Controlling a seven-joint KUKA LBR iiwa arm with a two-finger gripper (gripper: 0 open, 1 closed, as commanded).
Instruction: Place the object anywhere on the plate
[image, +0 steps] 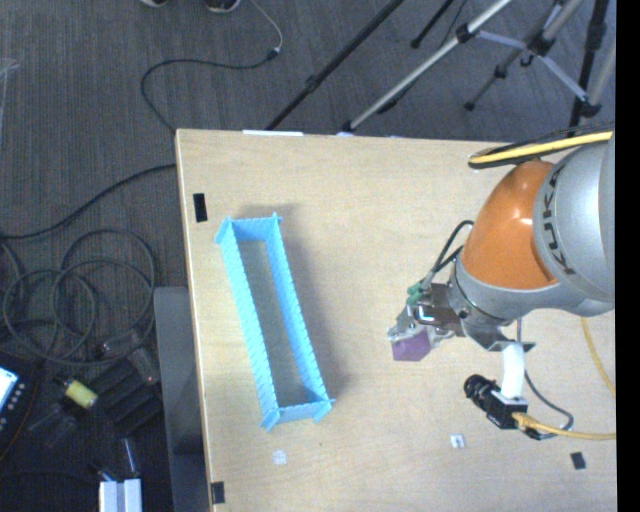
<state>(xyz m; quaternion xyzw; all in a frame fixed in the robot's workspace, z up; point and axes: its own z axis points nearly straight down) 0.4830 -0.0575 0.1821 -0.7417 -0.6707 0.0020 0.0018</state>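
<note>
Looking down on the wooden bench (380, 200), and the arm (545, 240) comes in from three o'clock, its orange band bulging over the grey wrist. At the wrist's lower left sits the gripper (412, 328), low above the bench, with a small purple object (410, 347) right at its tips. The purple object looks tucked between the fingers, pinched at its top, with its lower part showing beneath the metal. It hangs or sits just right of the bench's centre, at about four o'clock from the middle. Over at nine o'clock from the gripper, well apart from it, lies a long blue frame (272, 320) with ridged walls, running from twelve to six o'clock at a slight tilt. A black cable fitting (492, 396) dangles at five o'clock below the wrist, with a yellow cable (565, 432) trailing off to the right. Dark cables (80, 290) coil on the grey carpet at nine o'clock
</note>
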